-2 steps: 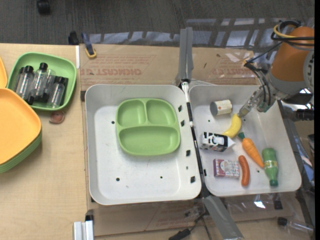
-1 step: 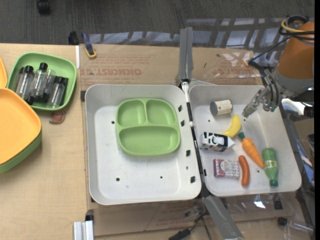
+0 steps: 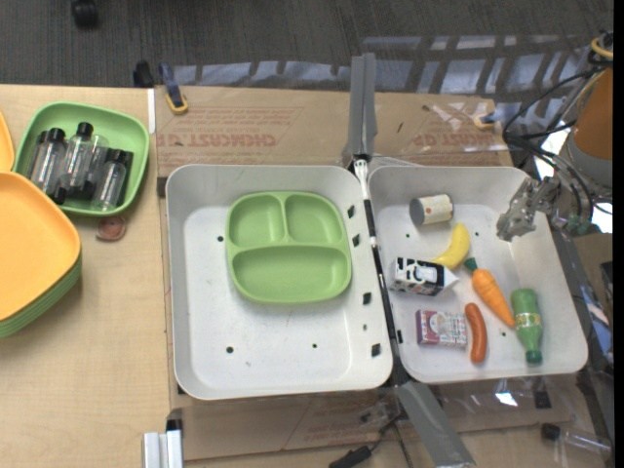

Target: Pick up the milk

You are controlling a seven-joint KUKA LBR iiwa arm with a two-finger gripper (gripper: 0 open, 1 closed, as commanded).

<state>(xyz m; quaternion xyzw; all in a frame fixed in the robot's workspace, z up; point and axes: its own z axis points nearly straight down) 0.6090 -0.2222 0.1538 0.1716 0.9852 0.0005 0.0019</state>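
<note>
The claw [image 3: 517,217] hangs over the upper right part of the right bin [image 3: 575,354], near its far rim; whether it is released or clenched cannot be told from here, and nothing shows in its grasp. The milk [image 3: 419,275], a small black-and-white carton, lies on its side near the bin's left wall, well apart from the claw. Just above and right of it is a banana [image 3: 453,248], and beyond that a can [image 3: 432,209]. A carrot [image 3: 493,296], a sausage [image 3: 476,331], a pink box [image 3: 442,328] and a green bottle [image 3: 526,324] lie in the bin's near half. The left bin [image 3: 195,359] holds a green divided plate [image 3: 289,247].
</note>
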